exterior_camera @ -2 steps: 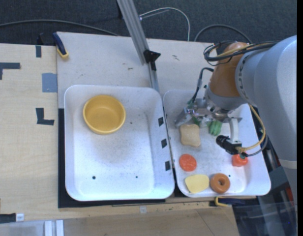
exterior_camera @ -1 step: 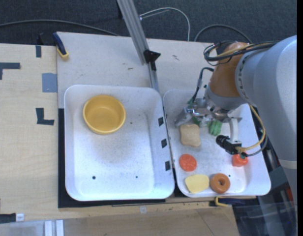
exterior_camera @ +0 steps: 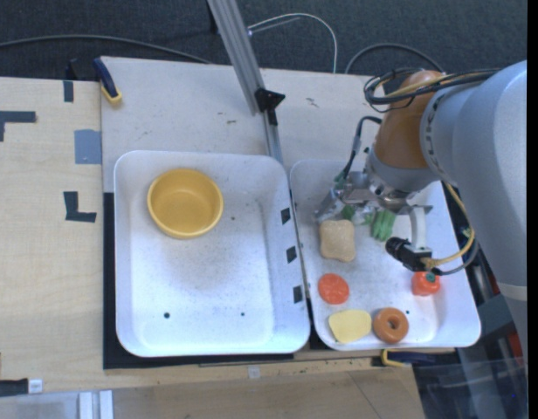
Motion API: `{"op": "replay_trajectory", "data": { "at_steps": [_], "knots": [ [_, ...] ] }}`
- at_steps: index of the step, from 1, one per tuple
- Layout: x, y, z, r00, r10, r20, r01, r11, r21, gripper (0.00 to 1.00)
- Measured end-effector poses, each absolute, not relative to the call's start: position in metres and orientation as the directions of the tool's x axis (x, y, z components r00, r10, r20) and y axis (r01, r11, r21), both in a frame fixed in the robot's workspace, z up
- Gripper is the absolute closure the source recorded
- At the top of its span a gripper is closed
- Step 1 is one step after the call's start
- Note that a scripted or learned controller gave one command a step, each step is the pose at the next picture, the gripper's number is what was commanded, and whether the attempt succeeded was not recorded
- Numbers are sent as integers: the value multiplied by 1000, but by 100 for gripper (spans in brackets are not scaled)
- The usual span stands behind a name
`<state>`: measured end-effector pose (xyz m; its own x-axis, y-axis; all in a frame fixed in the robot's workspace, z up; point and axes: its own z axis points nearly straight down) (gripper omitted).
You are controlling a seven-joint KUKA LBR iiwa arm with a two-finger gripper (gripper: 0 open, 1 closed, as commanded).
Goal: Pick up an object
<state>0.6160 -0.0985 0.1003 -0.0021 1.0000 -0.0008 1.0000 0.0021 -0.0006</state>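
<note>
Grey arm (exterior_camera: 487, 138) uppermost, claw (exterior_camera: 343, 201) state unclear, above beige lump (exterior_camera: 338, 240), no legible writing.

The wooden bench (exterior_camera: 42, 260) carries two white bins (exterior_camera: 208, 330) side by side.

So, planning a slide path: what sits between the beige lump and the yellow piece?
The red disc, between the beige lump and yellow piece, camera view.
</note>
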Motion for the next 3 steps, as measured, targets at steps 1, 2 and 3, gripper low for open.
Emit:
{"op": "replay_trajectory", "data": {
  "at_steps": [1, 2, 3],
  "knots": [
    [616, -100, 143, -1, 1000, 0, 1000, 1, 2, 100],
    [610, -99, 203, -2, 1000, -1, 1000, 2, 5, 100],
    [608, -98, 246, -1, 1000, -1, 1000, 1, 4, 100]
  ]
}}
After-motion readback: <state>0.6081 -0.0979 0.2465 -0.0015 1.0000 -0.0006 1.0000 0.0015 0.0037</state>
